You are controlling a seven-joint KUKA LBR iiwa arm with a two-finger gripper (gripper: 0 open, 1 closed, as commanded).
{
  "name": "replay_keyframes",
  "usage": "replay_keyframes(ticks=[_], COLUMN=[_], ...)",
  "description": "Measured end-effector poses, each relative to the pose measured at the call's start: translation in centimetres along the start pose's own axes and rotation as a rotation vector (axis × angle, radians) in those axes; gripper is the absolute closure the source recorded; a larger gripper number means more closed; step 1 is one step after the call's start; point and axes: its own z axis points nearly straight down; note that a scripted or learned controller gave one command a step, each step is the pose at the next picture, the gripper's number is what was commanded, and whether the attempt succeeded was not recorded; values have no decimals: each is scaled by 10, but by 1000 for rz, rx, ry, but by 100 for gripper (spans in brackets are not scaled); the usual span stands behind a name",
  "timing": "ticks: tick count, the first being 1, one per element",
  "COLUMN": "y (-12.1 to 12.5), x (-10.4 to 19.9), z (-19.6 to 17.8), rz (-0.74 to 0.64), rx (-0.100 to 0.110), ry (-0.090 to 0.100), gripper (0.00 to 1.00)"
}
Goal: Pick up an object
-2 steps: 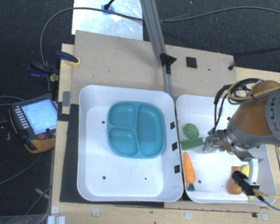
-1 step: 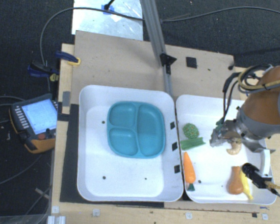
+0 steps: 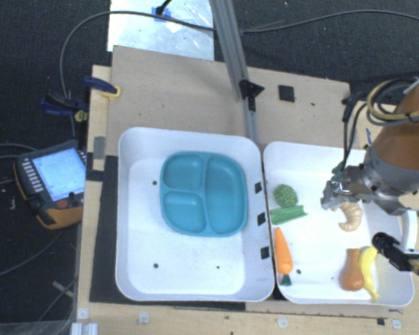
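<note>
1. I am reaching in from three o'clock, and my claw (image 3: 337, 192) is hovering low over the right bin (image 3: 309, 283), near its upper middle.
2. I cannot tell whether my claw is open or closed; it is reading as a small grey blur from above.
3. The thing nearest to me is a tan croissant (image 3: 351, 216), lying just beside my claw at about five o'clock, touching or nearly so.
4. I am judging the main risk as a miss: my claw is sitting off-centre, so closing could nudge the curved croissant aside.
5. A broccoli (image 3: 286, 195) and a green pod (image 3: 287, 214) are lying at nine o'clock, a carrot (image 3: 283, 252) at seven, and a banana (image 3: 368, 270) against an orange fruit (image 3: 351, 277) at five; a stray descent could knock these.
</note>
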Motion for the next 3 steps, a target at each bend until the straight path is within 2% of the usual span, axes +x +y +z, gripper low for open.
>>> replay_keyframes(ticks=[1, 2, 3], y=[2, -1, -14], x=[0, 58, 115], z=[-44, -36, -22], rz=[0, -5, -4], rx=[-1, 5, 6], ry=[0, 3, 3], gripper=[100, 100, 100])
